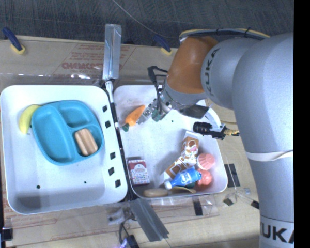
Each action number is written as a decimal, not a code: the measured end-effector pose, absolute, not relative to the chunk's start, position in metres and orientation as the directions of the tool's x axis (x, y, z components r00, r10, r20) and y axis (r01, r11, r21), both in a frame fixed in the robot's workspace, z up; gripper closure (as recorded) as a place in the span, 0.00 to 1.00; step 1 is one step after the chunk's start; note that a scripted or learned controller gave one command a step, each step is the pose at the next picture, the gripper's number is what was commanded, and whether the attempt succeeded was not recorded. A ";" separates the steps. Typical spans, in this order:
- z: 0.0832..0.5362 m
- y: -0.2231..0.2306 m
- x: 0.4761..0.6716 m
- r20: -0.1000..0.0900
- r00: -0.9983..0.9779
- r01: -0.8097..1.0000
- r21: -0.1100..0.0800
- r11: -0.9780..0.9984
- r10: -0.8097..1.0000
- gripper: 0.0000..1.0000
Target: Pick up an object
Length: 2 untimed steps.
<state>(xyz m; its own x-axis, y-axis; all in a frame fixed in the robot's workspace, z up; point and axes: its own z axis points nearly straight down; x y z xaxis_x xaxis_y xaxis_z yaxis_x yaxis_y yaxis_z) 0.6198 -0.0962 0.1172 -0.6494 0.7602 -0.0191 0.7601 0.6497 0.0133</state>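
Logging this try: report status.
Gripper low in right bin, beside carrot. Carrot against the divider wall, not held. Other toys clustered at near corner.

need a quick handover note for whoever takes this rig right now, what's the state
Hand: low in the right bin, at its upper left, right beside the carrot; whether it is open or shut cannot be told.
Right bin: carrot near the divider, small red box at the lower left, a pile of toys at the lower right.
Left bin: blue tray holding a bread roll, banana at the tray's left edge.
Done: nothing seen lifted.
Left: grasp and raise an object.
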 end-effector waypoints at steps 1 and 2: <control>0.211 -0.111 0.601 -0.007 -0.819 0.574 0.002 0.819 0.574 1.00; 0.191 -0.049 0.566 0.002 -0.779 0.627 -0.001 0.779 0.627 1.00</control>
